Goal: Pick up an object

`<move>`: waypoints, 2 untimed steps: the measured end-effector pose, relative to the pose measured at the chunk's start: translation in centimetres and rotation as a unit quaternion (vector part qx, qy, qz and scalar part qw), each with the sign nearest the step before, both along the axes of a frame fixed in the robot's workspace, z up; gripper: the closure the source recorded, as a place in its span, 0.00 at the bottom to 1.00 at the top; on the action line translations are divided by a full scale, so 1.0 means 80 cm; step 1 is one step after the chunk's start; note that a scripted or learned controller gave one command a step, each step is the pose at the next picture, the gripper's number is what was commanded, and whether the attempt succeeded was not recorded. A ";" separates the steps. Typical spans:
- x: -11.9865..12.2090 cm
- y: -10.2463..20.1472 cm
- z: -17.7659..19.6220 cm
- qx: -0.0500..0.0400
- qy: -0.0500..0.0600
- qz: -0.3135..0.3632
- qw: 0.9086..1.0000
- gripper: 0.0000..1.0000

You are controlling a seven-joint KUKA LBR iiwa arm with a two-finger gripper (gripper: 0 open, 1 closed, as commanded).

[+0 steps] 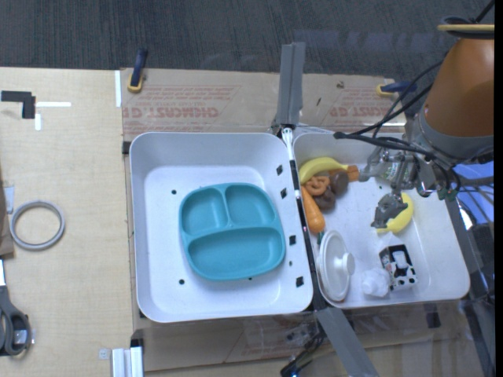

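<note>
Bananas are the closest thing to grab here. The end effector [391, 208] hangs low in the right bin [440, 289], right above a small yellow banana [402, 217] that lies near the bin's right side. It seems to touch or nearly touch that banana, but I cannot tell if it is spread apart or pressed together, and I cannot see the banana held, so I would not say it is picked up.

To do this step well, the arm should come straight down over the middle of the banana, not its thin tip. It should squeeze across the short, fat way, since the banana is curved and smooth and may slip or roll out. Then it should lift slowly and go straight up.

Other things sit in the same bin. A second banana [322, 166] lies at the back left, beside a brown lump [339, 182], an orange curly thing [317, 185] and a carrot [313, 213]. A clear round lid [335, 262] rests at the front left, and a white and black toy [397, 267] sits at the front, just below the small banana. They are all apart from the small banana, so there is room to grab.

The left bin [149, 273] holds a blue tray [233, 231] with three parts. The arm does not need it now.
</note>
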State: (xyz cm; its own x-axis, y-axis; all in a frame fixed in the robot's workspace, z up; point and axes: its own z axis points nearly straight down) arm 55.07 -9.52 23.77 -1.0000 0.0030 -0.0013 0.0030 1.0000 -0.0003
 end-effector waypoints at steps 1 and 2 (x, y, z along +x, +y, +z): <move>0.029 -0.052 -0.160 0.000 0.000 -0.004 1.000 0.00; -0.009 -0.159 -0.182 0.000 -0.001 0.000 1.000 0.00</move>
State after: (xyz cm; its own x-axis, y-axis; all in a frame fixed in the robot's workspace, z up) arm 54.38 -22.22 9.25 -1.0000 0.0021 -0.0027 0.0021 1.0000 -0.0002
